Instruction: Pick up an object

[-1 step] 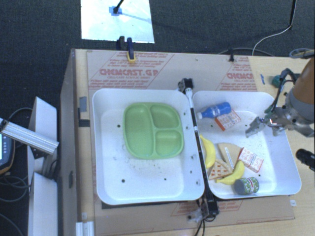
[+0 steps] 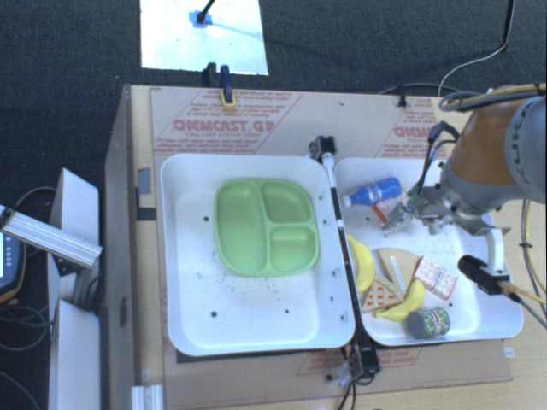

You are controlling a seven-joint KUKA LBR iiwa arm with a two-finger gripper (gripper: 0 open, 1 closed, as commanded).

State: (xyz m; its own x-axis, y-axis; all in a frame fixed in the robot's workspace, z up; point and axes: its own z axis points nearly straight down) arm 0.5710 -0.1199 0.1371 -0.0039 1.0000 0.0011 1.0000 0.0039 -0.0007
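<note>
My gripper (image 2: 400,216) hangs low in the right shallow white bin (image 2: 504,319); I cannot tell how it is set. Just to its left, near touching, lies one blue-and-white plastic bottle (image 2: 373,193) against the bin's back wall. Nearer the front I count two yellow bananas (image 2: 362,265), one waffle-patterned wedge (image 2: 381,295), one tan slice (image 2: 393,267), one red-and-white carton (image 2: 435,278) and one green-grey round lump (image 2: 427,321). The left white bin (image 2: 184,254) holds one green divided plastic plate (image 2: 265,226). The grey arm's orange-banded wrist (image 2: 487,148) hides that bin's back right corner, and the small items overlap.
</note>
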